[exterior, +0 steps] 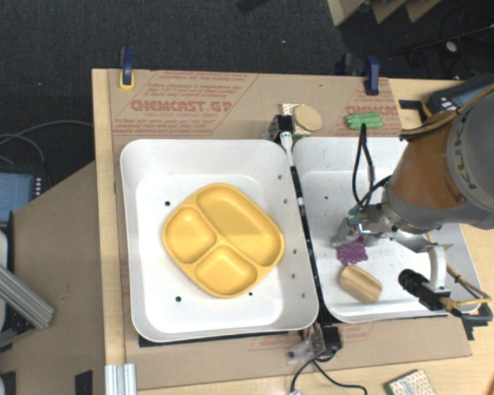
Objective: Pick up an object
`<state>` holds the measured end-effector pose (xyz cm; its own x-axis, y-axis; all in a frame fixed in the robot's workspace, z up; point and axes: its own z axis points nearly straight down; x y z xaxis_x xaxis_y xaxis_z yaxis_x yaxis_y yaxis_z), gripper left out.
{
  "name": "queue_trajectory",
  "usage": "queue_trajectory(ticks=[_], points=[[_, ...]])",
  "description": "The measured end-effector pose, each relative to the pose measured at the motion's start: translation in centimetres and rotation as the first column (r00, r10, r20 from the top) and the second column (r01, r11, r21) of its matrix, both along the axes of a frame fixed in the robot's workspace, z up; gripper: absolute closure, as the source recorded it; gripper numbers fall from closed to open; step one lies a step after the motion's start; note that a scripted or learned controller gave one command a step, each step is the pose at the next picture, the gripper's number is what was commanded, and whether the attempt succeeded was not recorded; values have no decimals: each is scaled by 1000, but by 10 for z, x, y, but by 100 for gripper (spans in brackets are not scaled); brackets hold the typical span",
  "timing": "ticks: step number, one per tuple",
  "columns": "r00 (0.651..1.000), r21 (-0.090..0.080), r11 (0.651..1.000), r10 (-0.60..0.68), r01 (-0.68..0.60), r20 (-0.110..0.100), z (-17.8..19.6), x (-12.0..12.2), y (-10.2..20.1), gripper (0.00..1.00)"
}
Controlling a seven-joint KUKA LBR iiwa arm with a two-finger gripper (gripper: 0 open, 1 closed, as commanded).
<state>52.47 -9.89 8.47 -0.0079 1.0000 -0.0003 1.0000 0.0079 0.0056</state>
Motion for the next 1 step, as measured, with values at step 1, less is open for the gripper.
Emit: queue_trajectory(ticks=[1], points=[[1000,3,1000,4,-4,8,107,36,94,100]])
